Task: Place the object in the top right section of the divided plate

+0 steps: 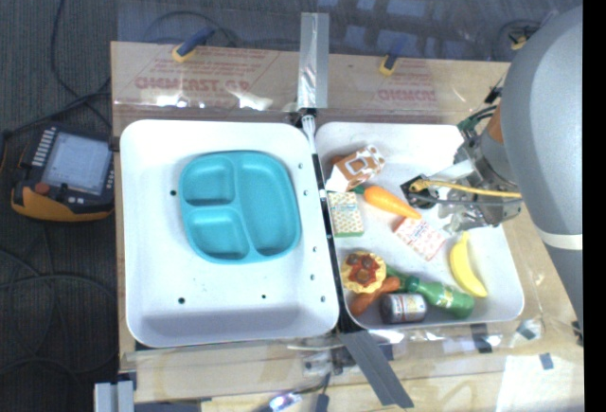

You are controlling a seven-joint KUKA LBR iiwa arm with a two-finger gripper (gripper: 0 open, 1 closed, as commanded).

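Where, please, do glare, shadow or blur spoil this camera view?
In the camera view: glare streaks the clear sheet behind the bins; the arm, close to the lens, is a soft grey blur at right; the hand looks slightly smeared; the teal divided plate is evenly lit, with soft shadow in its sections.
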